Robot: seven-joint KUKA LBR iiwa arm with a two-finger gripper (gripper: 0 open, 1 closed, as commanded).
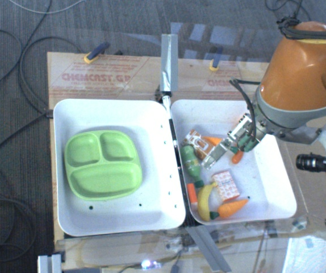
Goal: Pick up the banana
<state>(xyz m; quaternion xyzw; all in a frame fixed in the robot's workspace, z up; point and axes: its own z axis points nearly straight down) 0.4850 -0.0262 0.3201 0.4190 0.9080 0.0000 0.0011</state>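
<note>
My arm slants in from three o'clock over the right bin [282, 201], my gripper [213, 156] pointing toward eight o'clock; whether it's parted, I cannot tell. The banana [205, 200] lies near the bin's six o'clock wall, beside a carrot [232, 208].

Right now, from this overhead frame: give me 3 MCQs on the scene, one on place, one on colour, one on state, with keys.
1. Where does the banana lie?
A. In the right bin, near its front edge
B. On the green tray
C. On the floor

2. What colour is the divided tray in the left bin?
A. Red
B. Green
C. Blue

3. How does the gripper stand to the banana?
A. Holding it aloft
B. Pressing it flat
C. Apart from it, above the right bin

Key: 1 A, the banana sits beside a carrot by the front wall. 2 B, the tray is light green. 3 C, the banana lies on the bin floor, clear of the gripper.
</note>
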